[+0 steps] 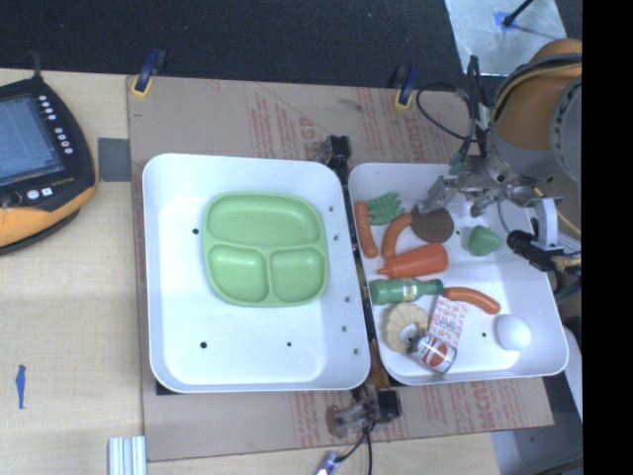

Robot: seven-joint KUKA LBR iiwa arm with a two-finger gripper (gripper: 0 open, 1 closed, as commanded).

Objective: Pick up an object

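Hovering gripper (457, 188), jaws' state unclear, near brown toy (432, 226): light, rigid, smooth; grip across its middle.

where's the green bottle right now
The green bottle lies on its side in the right bin, near that bin's left wall, just below the carrot and above the round cookie.

Not much legible text here, tbh

Faint red lettering is printed in repeated rows across the brown cardboard sheet (287, 117) under the bins, but it's too small and washed out to be read. Red print is also seen on the small white-and-red packet (447, 322) in the right white bin (539, 359), equally unreadable. The screen of the orange-edged handheld pendant (30, 156) can't be made out either.
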